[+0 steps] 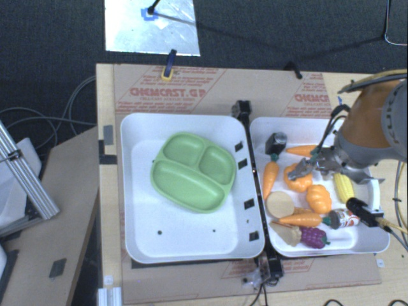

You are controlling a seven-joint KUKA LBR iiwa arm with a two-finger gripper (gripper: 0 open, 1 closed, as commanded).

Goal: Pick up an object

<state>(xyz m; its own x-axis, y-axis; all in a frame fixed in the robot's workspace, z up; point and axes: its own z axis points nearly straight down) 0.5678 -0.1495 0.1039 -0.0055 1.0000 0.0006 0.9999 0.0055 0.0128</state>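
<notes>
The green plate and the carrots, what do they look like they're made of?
The green plate looks like moulded plastic: one even pale green, smooth, matte, with soft rounded compartment walls. The carrots also look like plastic toy food, uniformly orange with a slight sheen, though rubber or foam can't be ruled out. Both white bins appear to be glossy plastic.

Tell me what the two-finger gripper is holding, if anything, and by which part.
It cannot be told. The two-finger gripper sits low over the small orange toy vegetable in the right white bin, but no object shows clearly between its tips.
</notes>
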